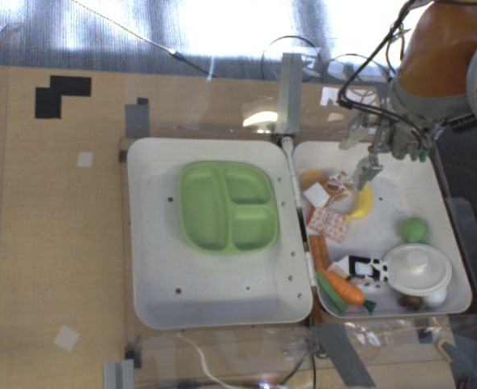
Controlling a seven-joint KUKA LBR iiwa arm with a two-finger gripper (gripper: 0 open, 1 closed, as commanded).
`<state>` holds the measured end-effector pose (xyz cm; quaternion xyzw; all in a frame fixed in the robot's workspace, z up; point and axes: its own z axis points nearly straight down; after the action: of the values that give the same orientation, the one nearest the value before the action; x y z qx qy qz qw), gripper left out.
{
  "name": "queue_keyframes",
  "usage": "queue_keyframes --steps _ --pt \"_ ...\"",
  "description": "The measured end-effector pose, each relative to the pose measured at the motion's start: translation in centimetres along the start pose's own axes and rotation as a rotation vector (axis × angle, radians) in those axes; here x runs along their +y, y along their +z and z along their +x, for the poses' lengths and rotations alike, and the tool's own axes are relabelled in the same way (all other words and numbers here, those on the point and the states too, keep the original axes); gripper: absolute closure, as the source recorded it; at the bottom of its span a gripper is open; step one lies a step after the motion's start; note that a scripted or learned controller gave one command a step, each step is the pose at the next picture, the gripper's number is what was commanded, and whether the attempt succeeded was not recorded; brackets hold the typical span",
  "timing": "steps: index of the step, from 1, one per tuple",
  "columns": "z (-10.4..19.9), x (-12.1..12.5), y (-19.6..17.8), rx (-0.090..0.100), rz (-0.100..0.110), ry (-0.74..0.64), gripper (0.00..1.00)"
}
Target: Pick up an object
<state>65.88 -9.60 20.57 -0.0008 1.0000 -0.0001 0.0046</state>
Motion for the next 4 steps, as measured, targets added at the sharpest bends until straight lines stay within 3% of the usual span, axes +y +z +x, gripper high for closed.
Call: queue_keyframes --steps 1,2,3,4 --pt "1.3 -0.7 10.1 -0.015 0.003 -0.025 0.0" --pt "6.8 -6.1 10.6 -0.021 0.005 -0.101 0.0" --pt "-1.0 -2.4 10.4 0.008 -0.001 0.174 0.0" --pt "5.0 -3.9 11.6 -0.005 0.001 0.27 0.0"
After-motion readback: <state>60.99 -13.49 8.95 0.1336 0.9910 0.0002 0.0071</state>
